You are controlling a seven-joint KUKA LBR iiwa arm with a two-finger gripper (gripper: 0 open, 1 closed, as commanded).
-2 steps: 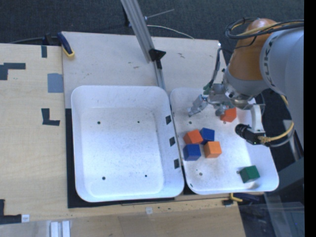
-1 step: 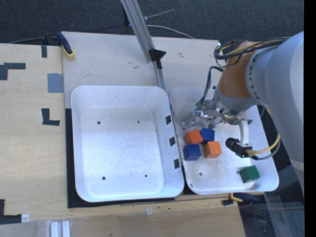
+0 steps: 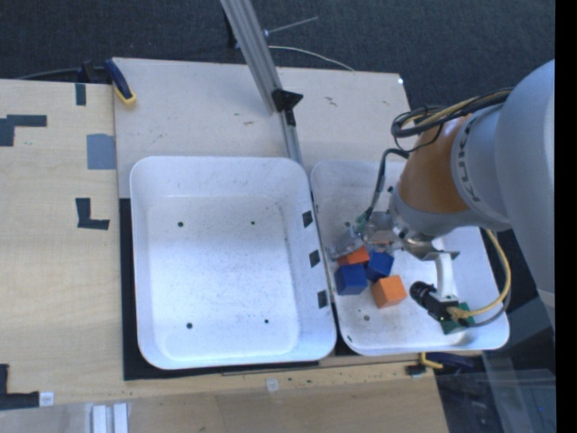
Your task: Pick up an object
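Observation:
In the right bin (image 3: 469,336), a small cluster of blocks lies near its left wall: an orange cube (image 3: 389,290), a blue cube (image 3: 351,279), a second blue block (image 3: 380,264) and an orange piece (image 3: 355,257) partly tucked under the wrist. My gripper (image 3: 359,234) hangs low over the upper edge of this cluster, right by the orange piece and the blue block. The grey and orange wrist (image 3: 433,188) hides the bin's middle and back.
The left bin (image 3: 216,260) sits beside the right one, their walls touching. A slanted metal pole (image 3: 257,48) rises behind the bins. A black and green cable fitting (image 3: 442,307) dangles near the right bin's front. A blue and yellow clamp (image 3: 120,81) lies at the bench's back left.

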